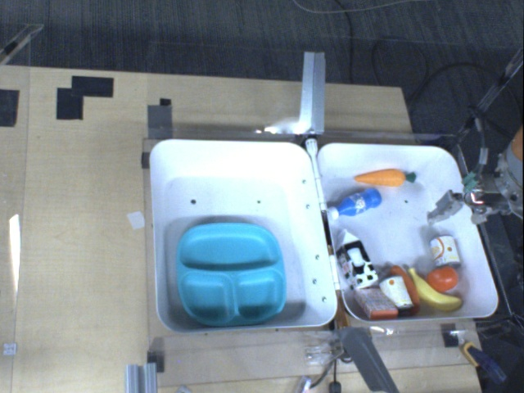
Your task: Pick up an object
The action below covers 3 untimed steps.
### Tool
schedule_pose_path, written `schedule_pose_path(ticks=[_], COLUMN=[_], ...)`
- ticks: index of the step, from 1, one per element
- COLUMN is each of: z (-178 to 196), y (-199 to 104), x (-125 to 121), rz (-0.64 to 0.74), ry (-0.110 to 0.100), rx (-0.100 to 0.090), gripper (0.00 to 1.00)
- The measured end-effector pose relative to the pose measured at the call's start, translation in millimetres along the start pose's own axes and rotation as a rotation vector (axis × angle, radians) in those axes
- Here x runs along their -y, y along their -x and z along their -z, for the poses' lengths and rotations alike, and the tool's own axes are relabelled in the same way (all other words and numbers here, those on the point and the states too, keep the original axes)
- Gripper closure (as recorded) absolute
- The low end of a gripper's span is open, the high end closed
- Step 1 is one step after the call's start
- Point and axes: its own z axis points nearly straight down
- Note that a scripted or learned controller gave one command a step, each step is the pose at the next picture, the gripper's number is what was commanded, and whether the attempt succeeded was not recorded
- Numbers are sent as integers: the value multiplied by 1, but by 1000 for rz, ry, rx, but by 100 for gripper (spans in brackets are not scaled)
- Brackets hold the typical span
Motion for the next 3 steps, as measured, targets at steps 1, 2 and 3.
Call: schedule_pose_path(ticks=[1,2,3], z=[-83,-124,-126], y=[-47,-84,-96], x=[-5,-61,-132], rz=[63,-88,155], ry=[-1,8,-26], rx=[-1,0,-5], gripper=[0,0,0])
